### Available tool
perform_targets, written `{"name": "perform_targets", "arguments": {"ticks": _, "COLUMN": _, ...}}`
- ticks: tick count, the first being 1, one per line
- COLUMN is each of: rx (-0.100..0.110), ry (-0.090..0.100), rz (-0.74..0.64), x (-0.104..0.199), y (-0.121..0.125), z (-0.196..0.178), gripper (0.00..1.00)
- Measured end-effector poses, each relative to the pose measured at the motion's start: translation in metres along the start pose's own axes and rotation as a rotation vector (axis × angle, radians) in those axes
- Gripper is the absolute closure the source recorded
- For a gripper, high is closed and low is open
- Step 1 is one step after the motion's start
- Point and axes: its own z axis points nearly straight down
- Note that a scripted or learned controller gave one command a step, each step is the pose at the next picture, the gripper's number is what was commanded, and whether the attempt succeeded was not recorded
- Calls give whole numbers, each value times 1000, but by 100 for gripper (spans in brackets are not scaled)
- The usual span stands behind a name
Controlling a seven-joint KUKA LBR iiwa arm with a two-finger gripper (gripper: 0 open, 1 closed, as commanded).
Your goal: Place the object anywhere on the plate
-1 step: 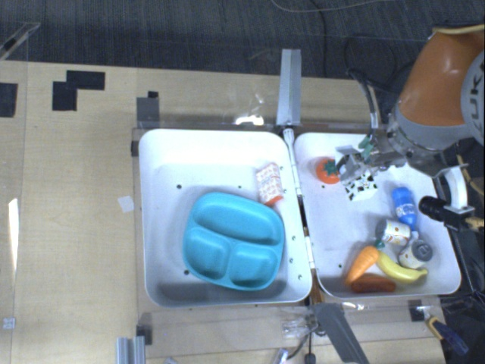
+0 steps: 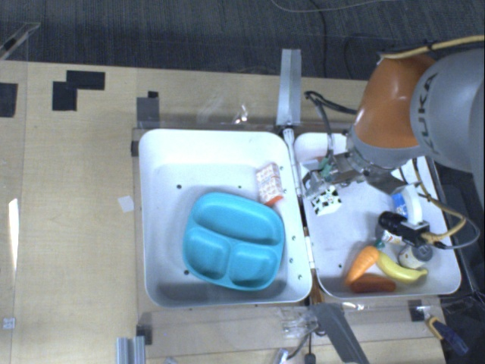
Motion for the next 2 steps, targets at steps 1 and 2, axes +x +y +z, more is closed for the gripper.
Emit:
{"name": "perform_targets", "arguments": {"ticks": 1, "rx": -2, "ry": 0, "rz": 59, "x": 65, "y": 11, "z": -40, "gripper": 100}}
{"name": "perform_targets", "arguments": {"ticks": 2, "rx": -2, "ry": 0, "rz": 59, "x": 65, "y": 11, "z": -40, "gripper": 0}}
